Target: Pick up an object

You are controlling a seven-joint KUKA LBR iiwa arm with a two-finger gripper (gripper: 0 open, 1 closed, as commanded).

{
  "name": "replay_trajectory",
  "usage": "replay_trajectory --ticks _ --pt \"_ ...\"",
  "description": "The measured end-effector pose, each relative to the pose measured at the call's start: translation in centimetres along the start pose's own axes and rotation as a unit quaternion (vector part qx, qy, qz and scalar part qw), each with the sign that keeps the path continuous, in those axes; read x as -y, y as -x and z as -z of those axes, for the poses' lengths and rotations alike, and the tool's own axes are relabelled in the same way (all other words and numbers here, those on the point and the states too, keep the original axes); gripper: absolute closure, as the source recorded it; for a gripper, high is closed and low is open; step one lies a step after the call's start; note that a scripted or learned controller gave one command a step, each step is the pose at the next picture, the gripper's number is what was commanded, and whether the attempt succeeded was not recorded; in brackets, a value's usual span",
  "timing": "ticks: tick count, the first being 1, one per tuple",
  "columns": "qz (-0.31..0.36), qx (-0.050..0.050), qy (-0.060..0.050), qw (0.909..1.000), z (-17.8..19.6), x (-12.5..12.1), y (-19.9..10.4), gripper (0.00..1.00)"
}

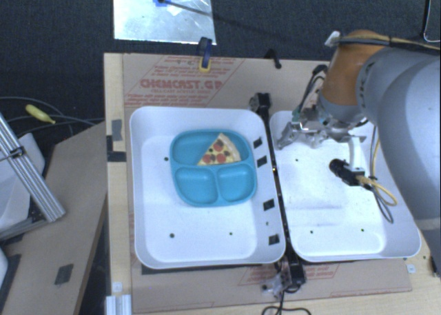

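Left bin [148, 189] carries a blue divided plate [212, 169], three compartments, sitting roughly mid-bin. A toy pizza slice [220, 149] lies flat in the plate's far compartment, tip pointing away from the camera; the two near compartments look bare. It is the only loose object I can make out, so I take it as the likely pick target. Arm comes in from the right, orange band above the wrist, and the gripper [284, 138] hangs over the far-left corner of the right bin [344, 238], close to the divider between the bins. Whether the gripper is wide, narrow or closed on anything I cannot tell (the tip is small and blends with the white bin wall). Nothing visible between it and the slice but the divider and the plate rim; the two are near, not touching. Judgement: the pick is not yet done. Slice at rest, no contact. Remaining: cross to the left bin, descend on the slice, close, lift.
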State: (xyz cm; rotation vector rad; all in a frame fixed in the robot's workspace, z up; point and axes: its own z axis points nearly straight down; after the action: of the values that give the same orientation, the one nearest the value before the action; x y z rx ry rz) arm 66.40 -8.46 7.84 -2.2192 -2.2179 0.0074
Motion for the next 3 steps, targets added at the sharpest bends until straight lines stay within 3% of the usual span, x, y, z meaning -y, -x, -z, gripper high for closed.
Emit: replay_trajectory --ticks 1,2,3 --pt "0.007 -0.003 0.013 0.9999 14.9 0.1 -11.1 0.00" --pt "0.003 -0.001 0.001 1.0000 10.4 5.0 -12.7 0.00" --pt "0.005 -0.002 0.006 1.0000 19.3 11.0 -17.7 0.00"
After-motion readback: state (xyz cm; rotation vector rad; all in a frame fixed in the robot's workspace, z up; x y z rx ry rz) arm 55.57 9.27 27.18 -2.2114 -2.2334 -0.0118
